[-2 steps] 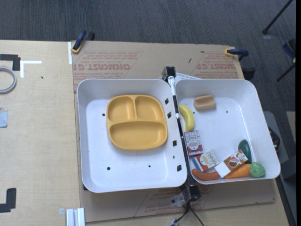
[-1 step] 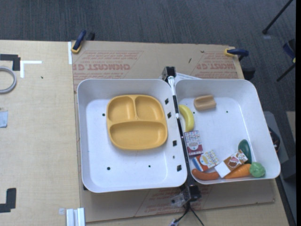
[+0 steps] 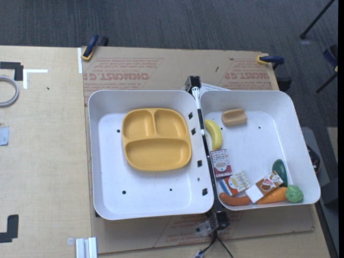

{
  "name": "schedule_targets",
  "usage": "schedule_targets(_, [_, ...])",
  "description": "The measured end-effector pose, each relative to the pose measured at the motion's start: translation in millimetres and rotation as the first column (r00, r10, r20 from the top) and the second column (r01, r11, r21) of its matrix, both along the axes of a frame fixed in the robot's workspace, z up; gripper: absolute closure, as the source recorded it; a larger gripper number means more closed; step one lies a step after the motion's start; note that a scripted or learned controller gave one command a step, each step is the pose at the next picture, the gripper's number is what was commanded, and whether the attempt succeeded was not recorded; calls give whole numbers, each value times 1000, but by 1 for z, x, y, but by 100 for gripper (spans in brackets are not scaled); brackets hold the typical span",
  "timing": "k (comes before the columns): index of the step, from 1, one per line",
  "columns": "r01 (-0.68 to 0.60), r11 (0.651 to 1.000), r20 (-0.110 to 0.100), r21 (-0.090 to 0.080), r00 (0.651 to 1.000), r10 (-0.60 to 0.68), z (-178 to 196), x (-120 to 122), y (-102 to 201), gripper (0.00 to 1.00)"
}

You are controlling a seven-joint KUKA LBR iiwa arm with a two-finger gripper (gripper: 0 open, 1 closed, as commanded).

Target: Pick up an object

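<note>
In the right bin [image 3: 285, 136], toward its far wall and apart from everything else: tan block [image 3: 234, 117], bread-like, probably light toy foam or plastic, slightly yielding, matte rather than slippery, not fragile; best taken across its short sides, with free floor all round for a straight descent. Just beside the wall shared by the two bins: yellow banana [image 3: 213, 135], curved, smooth, likely to roll or slip; awkward, since one side sits close to that wall. Nearer the front, a crowded cluster: small red-and-white carton [image 3: 221, 162], second printed packet [image 3: 240, 181], brown packet [image 3: 267, 185], orange carrot [image 3: 271, 195], reddish sausage [image 3: 235, 200], dark green piece [image 3: 279, 170], pale green ball [image 3: 294, 193]; several touching or overlapping, so prone to nudging a neighbour or a double grab. In the left bin [image 3: 102, 144]: yellow divided plate [image 3: 157, 139], wide, stiff, flat; poor candidate, graspable at the rim alone.
</note>
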State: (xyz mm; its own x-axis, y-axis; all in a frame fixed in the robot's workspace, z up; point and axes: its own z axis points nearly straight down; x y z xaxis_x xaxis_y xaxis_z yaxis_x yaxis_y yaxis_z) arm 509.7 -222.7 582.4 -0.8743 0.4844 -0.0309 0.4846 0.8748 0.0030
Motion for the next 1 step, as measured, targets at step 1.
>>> schedule_targets(1, [-1,1000,6,-2,1000,1,10,1,0,100])
